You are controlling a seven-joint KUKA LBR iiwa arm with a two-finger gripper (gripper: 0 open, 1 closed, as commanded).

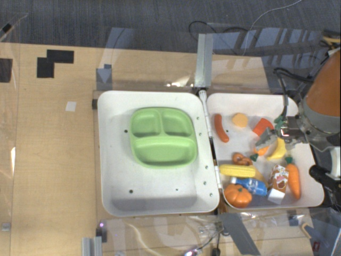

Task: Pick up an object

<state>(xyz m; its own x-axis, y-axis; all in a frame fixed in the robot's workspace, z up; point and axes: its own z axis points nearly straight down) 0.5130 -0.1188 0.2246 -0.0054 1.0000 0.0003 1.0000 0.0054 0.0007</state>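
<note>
Banana [277, 150], right of frame: light, stiff, slick plastic; grip across its middle. Hand [273, 137] state unclear.

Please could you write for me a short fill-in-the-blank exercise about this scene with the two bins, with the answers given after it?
1. The green divided plate lies in the ____ bin of the camera view.
2. The corn cob has the colour ____.
3. The pumpkin sits in the right bin, at its ____ left corner.
4. The gripper is above the ____ bin.

Missing words: left; yellow; near; right
</note>
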